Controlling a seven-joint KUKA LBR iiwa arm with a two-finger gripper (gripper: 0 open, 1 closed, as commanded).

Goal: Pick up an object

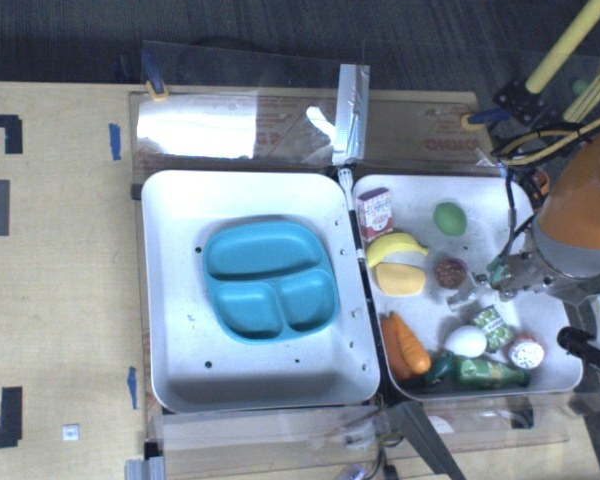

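Arm: grey KUKA arm w/ orange band point(580, 208) comes in from right of camera view, wrist over right edge of right-hand shallow white bin point(425, 190)
Gripper: two-finger gripper point(485, 280) low inside right bin, near its middle-right; fingers too small and cluttered to read, cannot tell how far open; nothing seen between them
Nearest things: small brown round object point(450, 270) just beside tip on its left; white egg-shaped object point(467, 343) and green-white packet point(493, 326) just below
Other candidates: green ball point(449, 218), yellow banana-shaped toy point(395, 248), orange carrot toy point(406, 346), red-labelled can point(376, 210), green bottle lying flat point(485, 372)
Left bin: blue three-compartment plastic tray point(270, 278) in left-hand white bin point(170, 268), well apart from gripper
Progress: early, I'd judge; every object looks to lie in the bins, none lifted; grasp and lift both left to do
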